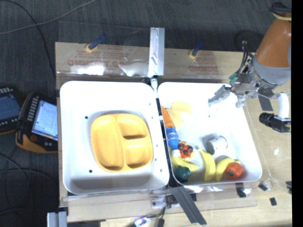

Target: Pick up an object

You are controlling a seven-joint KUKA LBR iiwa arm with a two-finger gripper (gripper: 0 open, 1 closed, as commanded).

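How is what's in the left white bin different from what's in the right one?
The left bin holds one yellow divided tray, lying flat; the right bin holds a jumble of small things, a banana among them, crowded at its near end. Both bins are shallow and white.

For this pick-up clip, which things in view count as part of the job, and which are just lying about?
Job:
gripper over the right bin
bananas
white cup
red-orange toy

Lying about:
yellow tray in the left bin
handheld pendant beside the bench
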